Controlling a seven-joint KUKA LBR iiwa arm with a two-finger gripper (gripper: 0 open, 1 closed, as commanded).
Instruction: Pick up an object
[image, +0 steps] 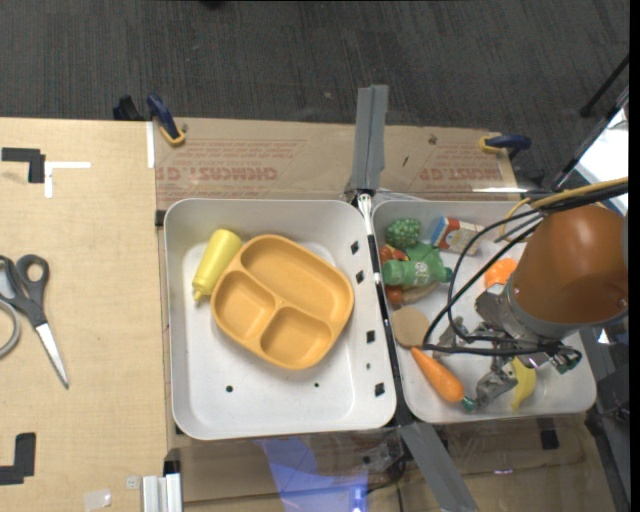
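My gripper (492, 386) hangs low in the right bin (560, 405), near its front wall, under the grey wrist and the orange band (575, 265). It sits between an orange carrot (438, 372) on its left and a small yellow piece (522, 386) on its right, close to both. I see nothing clearly held. A tan round disc (410, 325), green toys (418, 268) (404, 231), an orange item (500, 270) and a white, blue and red item (455, 232) lie further back. The arm hides the bin's right part.
The left bin (200, 400) holds a yellow divided plate (283, 300) and a yellow bottle (215, 262). Black cables (465, 290) loop over the right bin. Scissors (35, 310) lie on the board at far left. Blue clamps (165, 118) (505, 143) grip the cardboard behind.
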